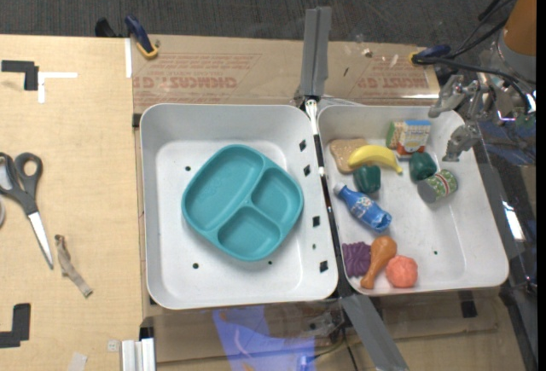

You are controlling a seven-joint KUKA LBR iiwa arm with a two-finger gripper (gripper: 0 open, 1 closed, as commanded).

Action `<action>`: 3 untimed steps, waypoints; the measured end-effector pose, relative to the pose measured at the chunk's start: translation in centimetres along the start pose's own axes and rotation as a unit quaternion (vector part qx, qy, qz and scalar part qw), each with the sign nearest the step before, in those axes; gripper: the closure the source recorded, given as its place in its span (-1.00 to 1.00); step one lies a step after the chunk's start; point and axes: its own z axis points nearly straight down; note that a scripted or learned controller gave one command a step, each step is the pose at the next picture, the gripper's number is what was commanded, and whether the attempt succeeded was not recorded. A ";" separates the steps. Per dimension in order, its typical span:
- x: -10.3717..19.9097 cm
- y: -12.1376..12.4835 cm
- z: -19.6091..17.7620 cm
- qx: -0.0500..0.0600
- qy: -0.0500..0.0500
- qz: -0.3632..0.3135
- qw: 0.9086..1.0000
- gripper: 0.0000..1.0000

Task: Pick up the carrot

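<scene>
Orange carrot lies untouched at lower right of the right bin, while the gripper hovers at its upper edge, fingers spread, empty.

The arm ran off the right edge, only its orange band and wrist in view. The gripper was a tangle of metal against the right bin's rim. The print on the blue bottle and the small box was too small to read. The banana overlapped the bread slice
</scene>
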 end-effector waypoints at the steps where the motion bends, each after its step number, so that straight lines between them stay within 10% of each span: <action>1: 5.4 5.3 10.7 -0.001 0.001 -0.047 0.999 -1.00; 2: 11.0 10.1 13.2 -0.001 0.002 0.049 0.999 -1.00; 3: 14.8 9.7 12.2 0.003 -0.021 -0.062 0.998 -1.00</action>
